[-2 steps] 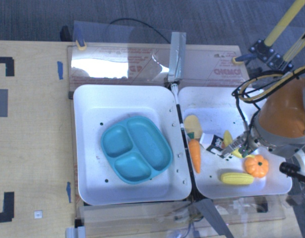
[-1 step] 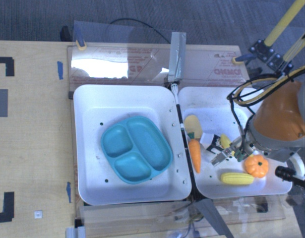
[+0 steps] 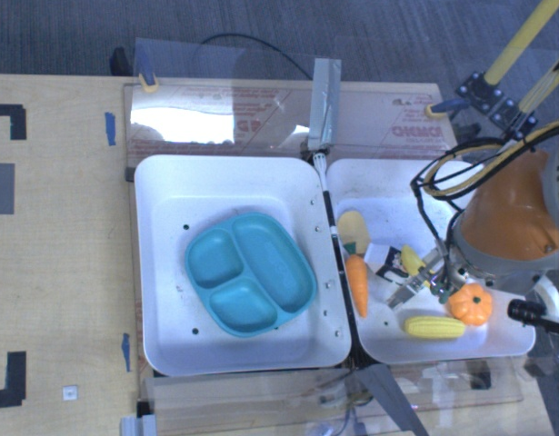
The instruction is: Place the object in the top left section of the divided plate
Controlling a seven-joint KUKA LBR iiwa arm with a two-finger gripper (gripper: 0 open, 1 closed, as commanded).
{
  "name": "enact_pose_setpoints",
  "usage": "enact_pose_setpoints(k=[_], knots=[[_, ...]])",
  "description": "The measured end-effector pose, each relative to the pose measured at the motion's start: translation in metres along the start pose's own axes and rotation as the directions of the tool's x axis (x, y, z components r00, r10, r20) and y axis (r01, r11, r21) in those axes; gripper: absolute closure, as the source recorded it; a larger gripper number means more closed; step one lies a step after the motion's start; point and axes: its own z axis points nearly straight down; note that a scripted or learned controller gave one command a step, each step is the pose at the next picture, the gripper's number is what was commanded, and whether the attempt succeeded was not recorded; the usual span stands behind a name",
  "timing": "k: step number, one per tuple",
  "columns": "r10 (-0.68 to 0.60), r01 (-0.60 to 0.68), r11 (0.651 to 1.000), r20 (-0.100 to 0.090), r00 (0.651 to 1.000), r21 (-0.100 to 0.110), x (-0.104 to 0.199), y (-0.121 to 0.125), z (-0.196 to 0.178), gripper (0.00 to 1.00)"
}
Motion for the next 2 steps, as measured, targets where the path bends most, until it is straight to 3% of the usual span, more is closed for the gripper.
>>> enact_pose_setpoints(k=[2], knots=[[-0.002, 0.002, 1.0, -0.001, 1.0, -0.001, 0.0012, 0.0011, 0.0002, 0.0]])
